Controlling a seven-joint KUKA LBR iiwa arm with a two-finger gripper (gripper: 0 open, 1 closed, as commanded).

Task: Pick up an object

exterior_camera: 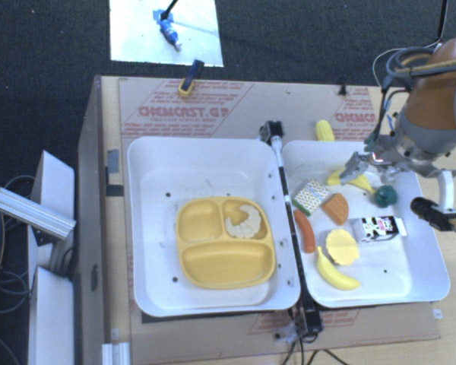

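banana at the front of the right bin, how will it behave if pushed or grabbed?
The banana is curved, so a push would probably spin it rather than slide it straight. It looks like smooth plastic, likely light and somewhat slippery. A yellow disc touches or overlaps it and might shift too.

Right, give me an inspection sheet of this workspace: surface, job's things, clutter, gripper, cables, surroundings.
Surface: two white bins side by side, left bin and right bin, on a cardboard-covered bench.
Job's things: right bin holds a banana, yellow round piece, carrot, orange wedge, checkered block, black-and-white carton and green ball.
Clutter: yellow divided plate in the left bin; yellow piece on the far rim.
Gripper: gripper low over the right bin's far side; jaws' state unclear.
Cables: black cables at left.
Surroundings: dark floor, white sheet.
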